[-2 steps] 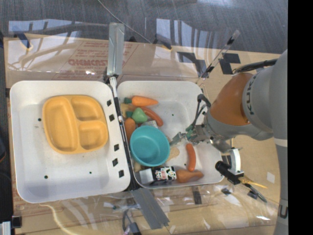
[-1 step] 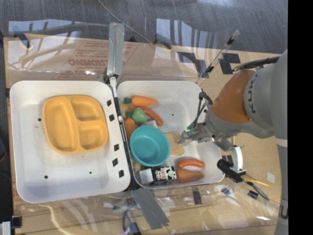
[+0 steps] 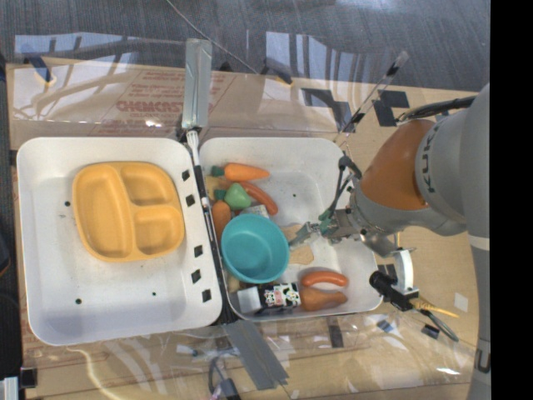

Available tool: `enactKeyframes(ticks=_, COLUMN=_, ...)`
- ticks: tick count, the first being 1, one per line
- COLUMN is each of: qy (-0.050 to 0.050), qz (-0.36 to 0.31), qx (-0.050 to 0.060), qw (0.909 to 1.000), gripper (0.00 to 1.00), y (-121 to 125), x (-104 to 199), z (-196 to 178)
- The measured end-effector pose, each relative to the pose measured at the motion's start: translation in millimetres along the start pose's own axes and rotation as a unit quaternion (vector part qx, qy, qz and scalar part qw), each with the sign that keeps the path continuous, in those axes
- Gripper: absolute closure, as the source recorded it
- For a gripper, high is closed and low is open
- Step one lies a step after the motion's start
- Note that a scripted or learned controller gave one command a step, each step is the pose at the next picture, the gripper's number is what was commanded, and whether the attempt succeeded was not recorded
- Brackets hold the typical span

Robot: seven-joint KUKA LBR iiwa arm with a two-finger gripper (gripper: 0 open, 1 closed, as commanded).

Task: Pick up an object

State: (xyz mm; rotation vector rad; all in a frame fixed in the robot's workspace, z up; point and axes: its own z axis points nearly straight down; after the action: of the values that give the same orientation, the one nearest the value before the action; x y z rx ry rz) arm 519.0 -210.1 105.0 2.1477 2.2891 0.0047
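The pincer hangs low inside the right-hand shallow white bin, just right of the round teal plastic bowl, which serves here as the landmark. Whether it is spread or closed cannot be told at this size, and nothing can be seen gripped in it. The grey arm with its orange band comes in over the bin's right wall, right of the bowl.

Open floor lies up and to the right of the bowl, between the pincer and the bin's far wall. The rest is crowded. Just above the bowl lie a green pepper-shaped toy, a red chilli-shaped toy and a long orange carrot-shaped toy near the far wall. A second orange piece touches the bowl's upper left edge against the dividing wall. Below and right of the bowl a red and brown hot-dog-shaped toy lies near the front wall. Directly below the bowl a small black-and-white carton rests on its side; its print is too small to read.

Left of the bowl, in the left white bin, sits a yellow divided plastic tray. Beyond the bins, flat brown cardboard on the tabletop bears red lettering, unreadable here.
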Motion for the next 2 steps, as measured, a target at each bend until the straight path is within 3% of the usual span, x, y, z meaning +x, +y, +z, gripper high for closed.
enactKeyframes(ticks=1, qy=0.0, qz=-0.003, qx=0.0, qw=1.0, gripper=1.0, y=0.7, x=0.3, z=-9.6)
enactKeyframes(ticks=2, qy=0.0, qz=-0.003, qx=0.0, qw=1.0, gripper=0.0, y=0.7, x=0.4, z=-9.5)
